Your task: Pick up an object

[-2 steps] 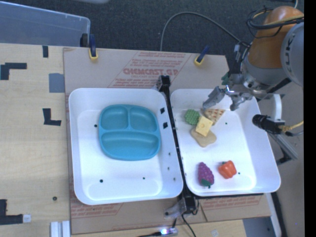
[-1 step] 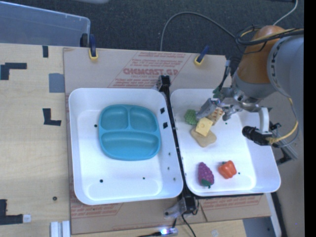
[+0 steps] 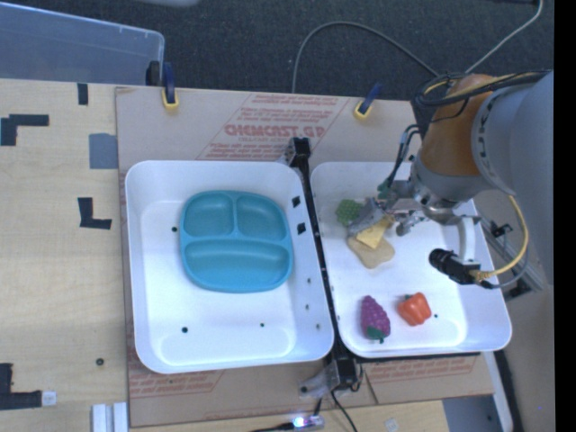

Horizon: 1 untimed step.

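The right bin (image 3: 477, 327) holds several toy foods. A green broccoli piece (image 3: 349, 211) lies at its upper left, with a yellow cheese wedge (image 3: 370, 236) and a tan bread-like piece (image 3: 375, 254) just below it. Purple grapes (image 3: 374, 318) and a red pepper (image 3: 414, 309) lie near the bin's front. My gripper (image 3: 389, 214) hangs low over the bin, right beside the broccoli and at the upper end of the cheese wedge. The grey arm with its orange band (image 3: 450, 142) hides the bin's back right part.
The left bin (image 3: 153, 331) holds a blue divided plate (image 3: 236, 241). A black divider (image 3: 315, 241) runs between the two bins. A black cable fitting (image 3: 450, 265) juts from the wrist over the right bin. Yellow clamps (image 3: 169, 97) pin the cardboard base at the back.
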Each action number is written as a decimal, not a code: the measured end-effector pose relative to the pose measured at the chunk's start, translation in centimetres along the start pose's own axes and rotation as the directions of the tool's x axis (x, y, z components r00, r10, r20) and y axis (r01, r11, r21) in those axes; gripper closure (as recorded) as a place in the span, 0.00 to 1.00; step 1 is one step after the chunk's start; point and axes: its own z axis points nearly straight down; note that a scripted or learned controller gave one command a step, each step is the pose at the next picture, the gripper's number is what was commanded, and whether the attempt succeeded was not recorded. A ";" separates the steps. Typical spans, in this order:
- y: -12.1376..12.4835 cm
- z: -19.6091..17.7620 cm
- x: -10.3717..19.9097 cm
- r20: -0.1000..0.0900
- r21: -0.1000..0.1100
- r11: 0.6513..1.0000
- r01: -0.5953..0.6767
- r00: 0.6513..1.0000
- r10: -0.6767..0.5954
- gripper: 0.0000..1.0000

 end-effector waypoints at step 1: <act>0.1 -1.3 0.1 0.000 -0.003 1.000 0.003 1.000 -0.003 1.00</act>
